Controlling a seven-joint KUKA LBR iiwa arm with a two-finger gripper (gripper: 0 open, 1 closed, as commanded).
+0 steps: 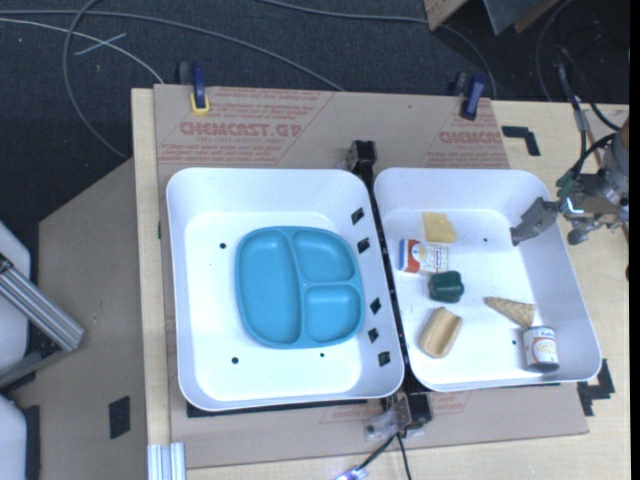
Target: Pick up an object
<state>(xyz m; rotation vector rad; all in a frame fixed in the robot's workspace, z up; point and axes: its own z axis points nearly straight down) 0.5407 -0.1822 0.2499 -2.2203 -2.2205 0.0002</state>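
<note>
My fingers [555,228] stand spread apart with nothing between them, touching no object. One dark grey finger points down over the wall of the right shallow white plastic bin [480,184] at about its 3 o'clock edge.

The things to pick lie inside that bin. A pale yellow square block [438,228] sits toward 12 o'clock, and just below it is a small white carton with red and blue print [422,257]. A dark green rounded lump [446,287] lies at the middle, touching the carton's lower corner. A tan cylinder with a smooth matt skin [439,332] lies tilted at 7 o'clock. A tan ridged cone [511,310] lies on its side at 4 o'clock, and a small metal can with a white label [541,348] stands at 5 o'clock against the wall.

The left white bin [185,268] holds a glossy blue three-compartment plate [299,285] at its centre. Both bins rest on the brown cardboard-covered bench [250,118].
</note>
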